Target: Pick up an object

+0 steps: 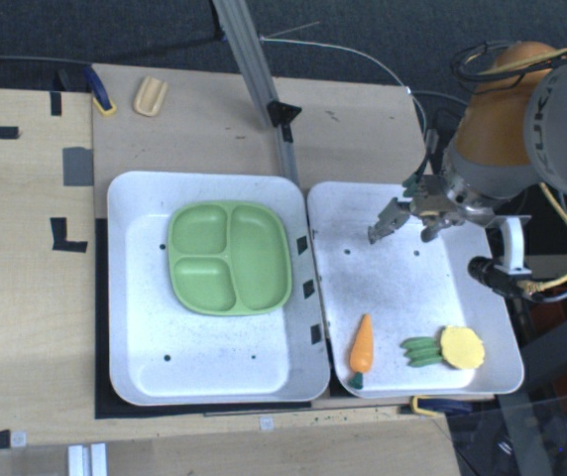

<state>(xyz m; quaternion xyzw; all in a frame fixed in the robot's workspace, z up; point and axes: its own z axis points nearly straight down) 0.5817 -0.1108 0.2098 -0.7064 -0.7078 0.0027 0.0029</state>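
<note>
Gripper (pixel 403 228): hanging open and empty, well apart from carrot (pixel 362 343); risking closing on bare bin floor (pixel 402 286).

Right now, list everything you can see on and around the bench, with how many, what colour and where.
bins: two, white, side by side on the bench.
divided plate: one, green, in the left bin.
toy carrot: one, orange, front of the right bin.
green vegetable: one, right bin, touching the yellow piece.
yellow piece: one, front right corner of the right bin.
tan object: one, on the bench behind the left bin.
metal pole: one, grey, slanting down between the bins.
arm: one, grey and orange, from the right.
tool: one, open, holding nothing, above the back of the right bin.
</note>
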